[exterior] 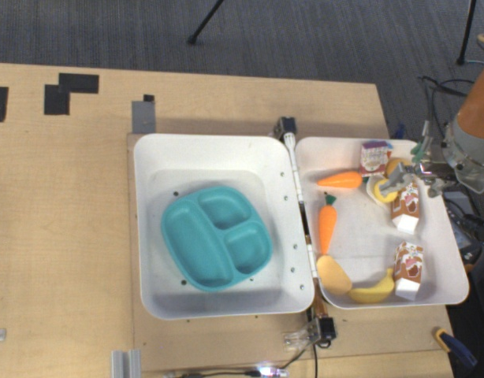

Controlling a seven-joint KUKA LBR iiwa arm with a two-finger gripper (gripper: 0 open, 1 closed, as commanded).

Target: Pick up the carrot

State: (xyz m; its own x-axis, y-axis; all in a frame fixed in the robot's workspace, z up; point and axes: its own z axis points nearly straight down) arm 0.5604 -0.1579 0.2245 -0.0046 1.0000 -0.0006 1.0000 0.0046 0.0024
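Observation:
The carrot is orange with a green top. It lies upright in the view along the left side of the right bin, green end toward the back. A second orange tapered piece lies crosswise just behind it. My gripper hangs over the back right part of this bin, above a yellow curved toy and beside a brown-and-white carton. It is well to the right of the carrot and apart from it.
The right bin also holds a purple-and-white box, a second carton, a banana and a tan rounded piece. In the left bin sits a teal divided plate. Cables trail at the right.

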